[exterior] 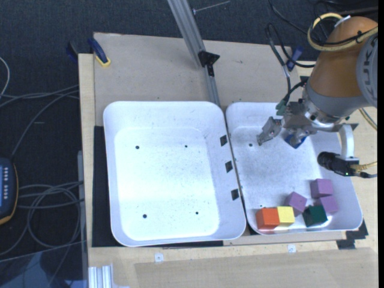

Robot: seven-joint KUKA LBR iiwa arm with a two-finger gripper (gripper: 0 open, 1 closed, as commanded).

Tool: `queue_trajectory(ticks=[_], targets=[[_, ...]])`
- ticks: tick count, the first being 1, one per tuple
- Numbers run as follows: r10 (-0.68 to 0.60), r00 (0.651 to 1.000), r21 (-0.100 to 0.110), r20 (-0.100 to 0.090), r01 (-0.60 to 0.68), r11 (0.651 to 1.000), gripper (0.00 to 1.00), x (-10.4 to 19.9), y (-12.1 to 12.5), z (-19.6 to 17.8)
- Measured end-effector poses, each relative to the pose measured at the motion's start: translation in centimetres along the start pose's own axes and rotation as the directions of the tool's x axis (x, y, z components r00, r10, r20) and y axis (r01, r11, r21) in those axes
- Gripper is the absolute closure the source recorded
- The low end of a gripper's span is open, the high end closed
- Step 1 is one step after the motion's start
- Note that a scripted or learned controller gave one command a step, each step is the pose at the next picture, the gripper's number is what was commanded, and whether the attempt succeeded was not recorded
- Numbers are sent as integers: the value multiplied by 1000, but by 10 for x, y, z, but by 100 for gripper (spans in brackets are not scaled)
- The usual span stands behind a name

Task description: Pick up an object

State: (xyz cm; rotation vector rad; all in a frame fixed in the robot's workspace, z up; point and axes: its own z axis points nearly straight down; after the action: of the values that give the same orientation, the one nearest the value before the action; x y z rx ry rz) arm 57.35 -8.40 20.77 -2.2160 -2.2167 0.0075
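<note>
Gripper — finger state cannot be told — is seen over the right bin's far part; the blocks are clustered in its near right corner, well apart.

Orange block, yellow block, green block and three purple blocks cluster at the right bin's near corner.

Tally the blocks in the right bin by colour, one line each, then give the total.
Purple blocks: 3
Orange block: 1
Yellow block: 1
Dark green block: 1
Total: 6, all clustered at the near end of the right bin.
</note>
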Motion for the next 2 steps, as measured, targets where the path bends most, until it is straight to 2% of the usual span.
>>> queue_trajectory(ticks=[1,2], targets=[[1,1000,-1,0,-1,1000,0,-9,-1,48],[0,1000,-1,-1,0,1000,0,0,2,95]])
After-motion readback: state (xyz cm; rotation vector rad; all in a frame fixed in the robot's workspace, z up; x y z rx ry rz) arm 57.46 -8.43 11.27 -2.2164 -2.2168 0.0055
